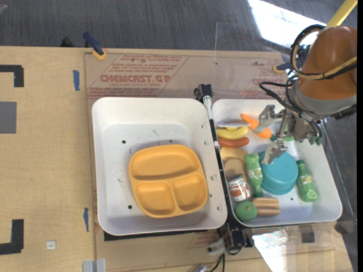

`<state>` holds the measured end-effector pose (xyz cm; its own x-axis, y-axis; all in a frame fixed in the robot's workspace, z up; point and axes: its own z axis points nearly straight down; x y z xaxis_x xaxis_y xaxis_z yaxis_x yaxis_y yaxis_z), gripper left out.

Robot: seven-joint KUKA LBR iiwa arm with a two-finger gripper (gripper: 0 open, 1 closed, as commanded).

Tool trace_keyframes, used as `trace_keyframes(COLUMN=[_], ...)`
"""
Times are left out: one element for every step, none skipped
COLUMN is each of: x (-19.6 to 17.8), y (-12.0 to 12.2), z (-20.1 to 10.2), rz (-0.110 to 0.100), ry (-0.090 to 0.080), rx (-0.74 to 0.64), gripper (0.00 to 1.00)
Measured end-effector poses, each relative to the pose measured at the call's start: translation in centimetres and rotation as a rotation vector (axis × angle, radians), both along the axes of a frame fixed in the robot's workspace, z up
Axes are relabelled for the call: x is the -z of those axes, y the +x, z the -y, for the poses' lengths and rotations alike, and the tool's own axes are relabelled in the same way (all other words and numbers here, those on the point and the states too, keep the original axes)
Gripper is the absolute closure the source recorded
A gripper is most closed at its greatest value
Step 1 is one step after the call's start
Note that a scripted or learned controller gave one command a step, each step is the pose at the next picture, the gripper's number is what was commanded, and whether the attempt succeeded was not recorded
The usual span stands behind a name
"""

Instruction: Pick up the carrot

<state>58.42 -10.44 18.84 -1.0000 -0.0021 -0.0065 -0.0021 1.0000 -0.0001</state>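
Carrot (253, 123) lies at the right bin's (332, 200) far end, just beside the banana (233, 132); gripper (276, 146) hovers near, empty, whether spread or pressed together unclear; crowding risks a wrong grab. Count: one carrot, one banana, two green bottles (253, 172), one teal bowl (281, 174), one yellow tray (168, 179).

High slanted overhead view across both bins (102, 169)

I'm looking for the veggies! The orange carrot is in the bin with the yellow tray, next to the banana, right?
Not quite. The carrot lies next to the banana, but in the right bin, as the camera view shows. The yellow tray sits alone in the left bin.
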Motion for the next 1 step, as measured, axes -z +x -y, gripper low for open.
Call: trace_keyframes(x=[9.4], y=[4.65], z=[3.45], rz=[0.0], ry=[0.0], rx=[0.04], gripper=[0.0])
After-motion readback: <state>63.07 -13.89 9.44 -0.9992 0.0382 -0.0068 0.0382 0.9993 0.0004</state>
